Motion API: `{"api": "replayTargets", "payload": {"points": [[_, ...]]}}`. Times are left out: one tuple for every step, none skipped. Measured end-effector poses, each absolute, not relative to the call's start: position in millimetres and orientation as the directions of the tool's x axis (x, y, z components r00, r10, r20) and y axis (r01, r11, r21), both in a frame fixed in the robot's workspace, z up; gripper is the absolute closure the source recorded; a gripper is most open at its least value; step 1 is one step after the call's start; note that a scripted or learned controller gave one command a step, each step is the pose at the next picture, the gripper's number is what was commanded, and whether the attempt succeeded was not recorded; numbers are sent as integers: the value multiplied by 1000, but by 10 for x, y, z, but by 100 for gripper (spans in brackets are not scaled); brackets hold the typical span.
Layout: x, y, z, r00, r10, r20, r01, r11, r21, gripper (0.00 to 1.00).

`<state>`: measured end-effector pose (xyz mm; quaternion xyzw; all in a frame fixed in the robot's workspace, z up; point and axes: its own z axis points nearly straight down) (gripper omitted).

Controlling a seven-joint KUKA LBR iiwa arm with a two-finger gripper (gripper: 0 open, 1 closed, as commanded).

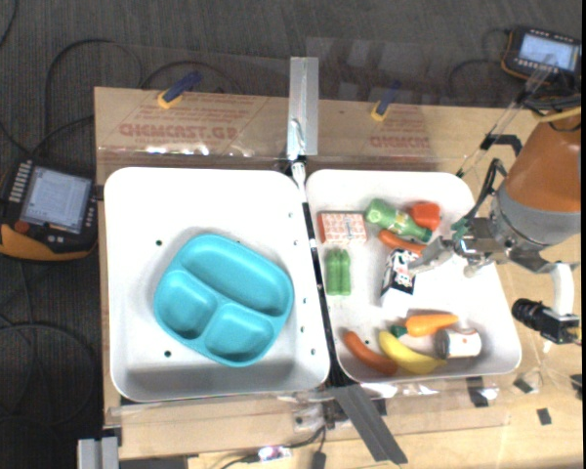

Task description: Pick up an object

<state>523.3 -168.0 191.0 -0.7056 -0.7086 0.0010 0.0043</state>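
At the near edge of the right bin [488, 360] lie a banana [407, 352] and a carrot [431, 323]. Beyond them I, the gripper [407, 267], hover over a black-and-white thing [400, 274], jaws unreadable. I judge descent comes next.
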Motion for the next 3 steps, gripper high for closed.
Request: {"api": "replayTargets", "payload": {"points": [[5641,-1326,877,-100,995,-4,995,100,6,0],[5682,-1304,876,-90,996,-2,996,90,7,0],[5697,-1275,937,-93,996,3,996,93,6,100]]}}
